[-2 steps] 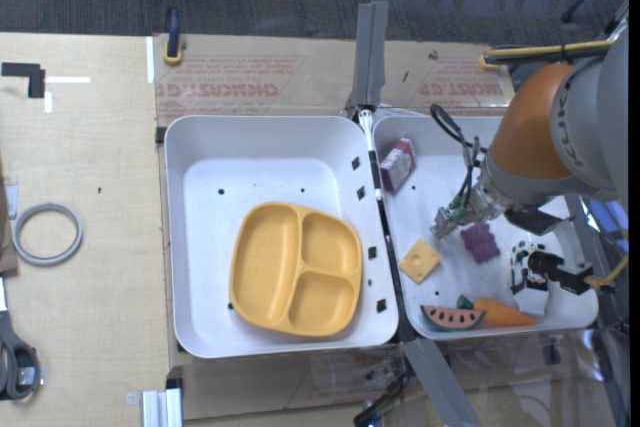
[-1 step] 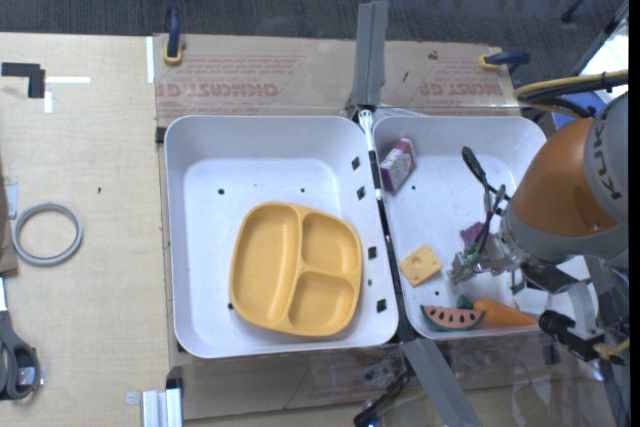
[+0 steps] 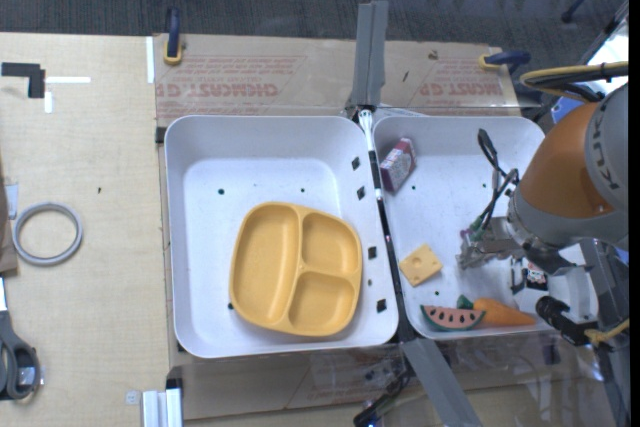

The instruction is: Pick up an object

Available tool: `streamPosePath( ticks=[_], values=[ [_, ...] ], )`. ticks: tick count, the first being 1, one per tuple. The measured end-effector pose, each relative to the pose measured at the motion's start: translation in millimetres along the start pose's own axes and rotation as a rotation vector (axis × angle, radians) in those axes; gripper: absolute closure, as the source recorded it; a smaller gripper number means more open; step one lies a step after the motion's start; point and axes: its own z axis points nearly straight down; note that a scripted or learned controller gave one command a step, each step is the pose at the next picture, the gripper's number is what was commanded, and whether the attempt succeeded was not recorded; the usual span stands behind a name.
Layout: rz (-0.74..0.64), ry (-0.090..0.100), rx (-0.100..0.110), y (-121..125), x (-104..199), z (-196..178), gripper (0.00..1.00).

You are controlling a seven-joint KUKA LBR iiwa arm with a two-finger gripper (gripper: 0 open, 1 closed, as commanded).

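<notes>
In the right bin (image 3: 445, 137), a purple carton (image 3: 397, 163) lies near the back left wall. A yellow cheese wedge (image 3: 421, 265) sits left of centre, and a watermelon slice (image 3: 452, 317) and an orange carrot (image 3: 505, 313) lie along the front wall. My gripper (image 3: 478, 251) hangs low over the bin floor, right of the cheese and just behind the carrot and watermelon. Nothing is visibly held in it. The arm's orange band (image 3: 560, 177) and the wrist cover the bin's right side.
The left bin (image 3: 200, 215) holds a yellow divided plate (image 3: 297, 267). A grey tape ring (image 3: 45, 233) and scissors (image 3: 15, 367) lie on the bench at far left. A grey divider bar (image 3: 370, 55) and clamps (image 3: 173, 40) stand behind the bins. Dark cables (image 3: 492, 180) trail from the wrist.
</notes>
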Motion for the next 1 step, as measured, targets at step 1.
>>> streamPosePath(
  ticks=[1],
  values=[
    [-0.003, 0.000, 0.003, -0.3, 0.1, -8.2, 1.00]
  ],
)
